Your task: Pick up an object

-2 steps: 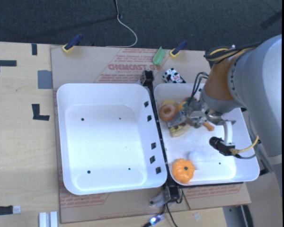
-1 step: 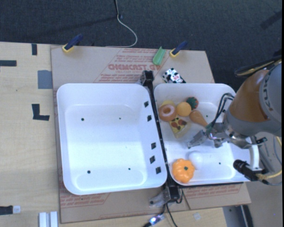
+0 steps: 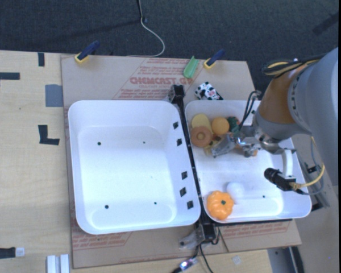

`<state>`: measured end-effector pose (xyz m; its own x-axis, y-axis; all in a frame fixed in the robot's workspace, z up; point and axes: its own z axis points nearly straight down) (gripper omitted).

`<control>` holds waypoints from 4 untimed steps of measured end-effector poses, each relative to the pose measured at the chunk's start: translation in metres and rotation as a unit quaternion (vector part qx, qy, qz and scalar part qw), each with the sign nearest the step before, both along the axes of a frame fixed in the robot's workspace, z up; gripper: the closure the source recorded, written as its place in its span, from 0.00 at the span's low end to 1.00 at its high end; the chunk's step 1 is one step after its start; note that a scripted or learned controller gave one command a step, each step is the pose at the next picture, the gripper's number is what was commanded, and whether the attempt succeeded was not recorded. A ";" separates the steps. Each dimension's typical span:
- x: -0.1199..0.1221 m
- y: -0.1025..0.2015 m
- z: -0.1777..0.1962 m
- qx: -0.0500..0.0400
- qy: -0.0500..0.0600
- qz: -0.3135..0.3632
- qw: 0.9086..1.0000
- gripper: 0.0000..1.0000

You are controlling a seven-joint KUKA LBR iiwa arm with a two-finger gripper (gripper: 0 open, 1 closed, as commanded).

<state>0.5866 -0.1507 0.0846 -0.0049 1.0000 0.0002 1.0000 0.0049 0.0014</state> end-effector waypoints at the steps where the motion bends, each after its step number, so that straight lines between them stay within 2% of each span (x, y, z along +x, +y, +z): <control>1: 0.054 0.010 0.000 0.000 0.000 -0.001 1.000 0.00; 2: 0.075 -0.070 0.000 0.002 0.006 -0.003 1.000 0.00; 3: 0.078 0.013 0.006 0.001 0.010 -0.001 1.000 0.00; 4: 0.080 0.027 0.005 -0.005 0.004 -0.005 1.000 0.00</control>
